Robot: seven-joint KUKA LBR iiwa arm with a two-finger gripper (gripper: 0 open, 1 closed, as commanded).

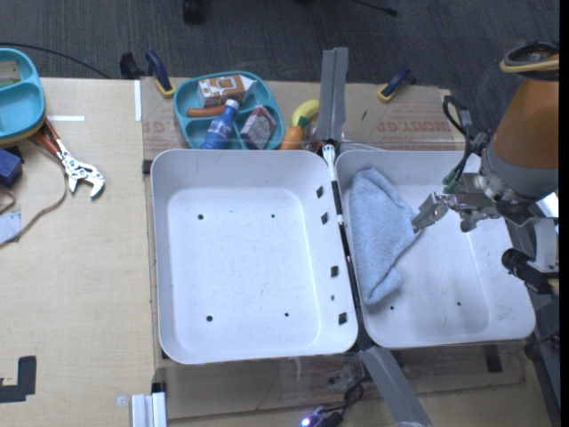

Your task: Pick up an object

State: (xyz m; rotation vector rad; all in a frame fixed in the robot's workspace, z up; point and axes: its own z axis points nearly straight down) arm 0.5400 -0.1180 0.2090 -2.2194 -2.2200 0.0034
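Over the right bin (498,327), the gripper (444,210) hangs from the grey arm with its orange band (532,132), reaching in from the right side of the bench. Its two fingers (428,213) stand spread apart, with a plain gap between them, and nothing sits in that gap. The nearer fingertip points toward the light blue cloth (375,234) and ends just beside the cloth's right edge; whether it actually touches the fabric cannot be told from this angle. The cloth lies crumpled in the left part of the right bin, running from near the bin's far wall down toward its middle, close against the divider between the bins. The left bin (178,265) sits alongside. Beyond the bins, a teal tray (187,114) holds a blue bottle (218,124) and small packets, and a wrench (80,172) lies on the bench to the left.
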